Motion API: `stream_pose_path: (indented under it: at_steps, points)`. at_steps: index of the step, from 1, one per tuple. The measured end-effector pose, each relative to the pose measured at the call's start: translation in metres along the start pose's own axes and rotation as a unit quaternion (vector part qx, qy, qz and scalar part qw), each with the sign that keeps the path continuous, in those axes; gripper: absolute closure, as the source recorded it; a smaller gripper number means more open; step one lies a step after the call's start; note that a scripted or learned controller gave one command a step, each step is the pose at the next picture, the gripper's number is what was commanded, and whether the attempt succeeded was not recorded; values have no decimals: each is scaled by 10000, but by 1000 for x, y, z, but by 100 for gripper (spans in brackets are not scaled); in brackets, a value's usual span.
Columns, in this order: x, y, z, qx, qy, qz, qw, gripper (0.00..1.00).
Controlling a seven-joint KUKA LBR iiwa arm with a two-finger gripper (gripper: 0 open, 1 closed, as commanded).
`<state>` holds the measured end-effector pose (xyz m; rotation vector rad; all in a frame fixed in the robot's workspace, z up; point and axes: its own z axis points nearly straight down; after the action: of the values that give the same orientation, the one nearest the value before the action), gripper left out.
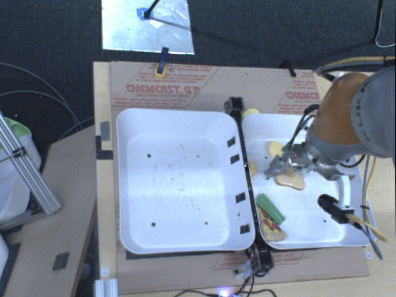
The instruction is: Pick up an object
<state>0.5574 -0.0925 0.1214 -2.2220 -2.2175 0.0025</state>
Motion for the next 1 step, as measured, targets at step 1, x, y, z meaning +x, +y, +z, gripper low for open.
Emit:
stream_pose_path:
  at_steps: [1]
  points:
    - [1, 4, -9, -31, -3, -22, 10000, 100]
